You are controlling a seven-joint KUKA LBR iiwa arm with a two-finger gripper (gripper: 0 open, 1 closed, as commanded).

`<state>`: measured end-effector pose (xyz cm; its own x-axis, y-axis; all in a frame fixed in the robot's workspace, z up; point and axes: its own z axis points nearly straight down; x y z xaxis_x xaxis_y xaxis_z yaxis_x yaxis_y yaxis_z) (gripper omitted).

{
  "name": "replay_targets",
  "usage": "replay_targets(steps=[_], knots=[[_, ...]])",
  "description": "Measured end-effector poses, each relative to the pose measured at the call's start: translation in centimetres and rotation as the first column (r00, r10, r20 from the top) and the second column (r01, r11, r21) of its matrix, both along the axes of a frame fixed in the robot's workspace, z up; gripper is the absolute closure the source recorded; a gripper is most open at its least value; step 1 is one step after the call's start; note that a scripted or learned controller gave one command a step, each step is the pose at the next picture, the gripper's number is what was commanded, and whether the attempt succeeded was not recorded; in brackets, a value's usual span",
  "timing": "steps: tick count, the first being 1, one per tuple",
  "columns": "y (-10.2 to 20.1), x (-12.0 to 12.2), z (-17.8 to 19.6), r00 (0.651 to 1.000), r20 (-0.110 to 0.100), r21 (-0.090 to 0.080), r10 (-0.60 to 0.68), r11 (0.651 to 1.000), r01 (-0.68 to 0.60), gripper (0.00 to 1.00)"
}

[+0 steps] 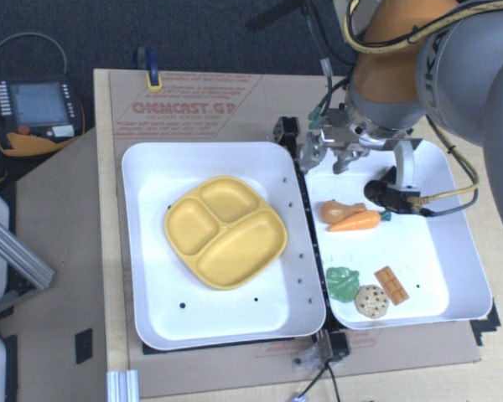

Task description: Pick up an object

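My gripper (329,156) hangs over the far left corner of the right bin (453,249), with its two metal fingers apart and nothing between them. Just in front of it lie a tan drumstick-shaped piece (338,210) and an orange carrot (358,221), touching each other. Along that bin's front edge sit a green leafy piece (344,282), a round speckled cookie (371,301) and a brown wafer (391,284). A yellow divided plate (226,231) rests in the middle of the left bin (151,174).
The grey arm with its orange band (402,48) fills the upper right, and a black fitting with a yellow cable (394,196) hangs low over the right bin. The ridge between the bins (306,224) runs just left of the gripper. A teach pendant (33,111) lies far left.
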<state>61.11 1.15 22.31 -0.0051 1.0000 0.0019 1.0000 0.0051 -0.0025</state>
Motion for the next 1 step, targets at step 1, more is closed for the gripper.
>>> replay_targets(steps=[1], knots=[[4.24, -1.38, -0.39, 1.000, -0.001, -0.001, -0.001, 1.000, 0.001, 1.00]])
